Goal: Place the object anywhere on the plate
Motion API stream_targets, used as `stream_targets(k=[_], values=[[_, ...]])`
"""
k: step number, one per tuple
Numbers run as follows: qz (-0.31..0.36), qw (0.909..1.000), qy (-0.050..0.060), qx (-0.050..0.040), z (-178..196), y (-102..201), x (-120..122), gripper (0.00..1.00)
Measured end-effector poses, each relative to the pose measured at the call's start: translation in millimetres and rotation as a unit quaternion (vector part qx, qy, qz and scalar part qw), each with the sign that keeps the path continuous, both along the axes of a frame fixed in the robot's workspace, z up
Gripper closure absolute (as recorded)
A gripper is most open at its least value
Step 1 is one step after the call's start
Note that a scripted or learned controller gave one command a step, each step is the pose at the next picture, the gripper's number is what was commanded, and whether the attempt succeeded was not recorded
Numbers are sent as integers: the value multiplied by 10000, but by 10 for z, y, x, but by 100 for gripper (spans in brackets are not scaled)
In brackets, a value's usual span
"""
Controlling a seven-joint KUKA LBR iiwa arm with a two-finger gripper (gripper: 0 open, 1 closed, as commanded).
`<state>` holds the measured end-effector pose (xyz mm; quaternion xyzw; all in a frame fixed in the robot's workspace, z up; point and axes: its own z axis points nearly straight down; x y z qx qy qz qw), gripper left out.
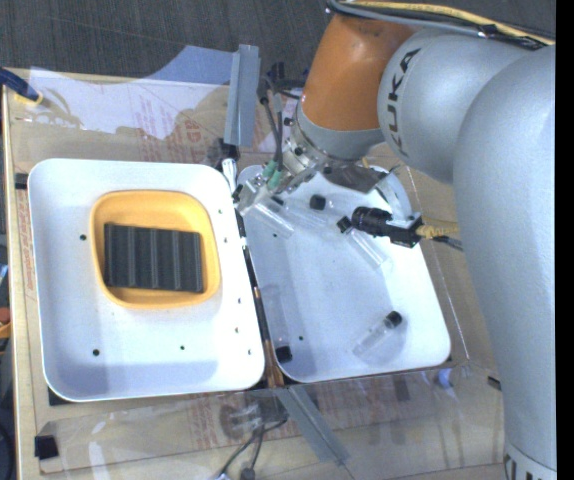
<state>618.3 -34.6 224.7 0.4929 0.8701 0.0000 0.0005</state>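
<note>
The big grey arm [487, 168] comes in from the right side and takes up a lot of that side. It bends over and reaches toward the left. Near its end there is a fat orange band [352, 68], and the word KUKA is written on the grey part next to it. Below the orange band the wrist points down and a little to the left. The claw [267, 183] sits at the very end, low down. It is small, with see-through and green bits, and hard to make out.
</note>
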Motion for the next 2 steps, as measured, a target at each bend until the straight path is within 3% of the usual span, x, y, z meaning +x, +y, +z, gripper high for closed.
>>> stream_targets(k=[1, 2], values=[[-1, 10000, -1, -2, 2, -2, 0, 0], [-3, 10000, 21, -3, -335, 415, 192, 0]])
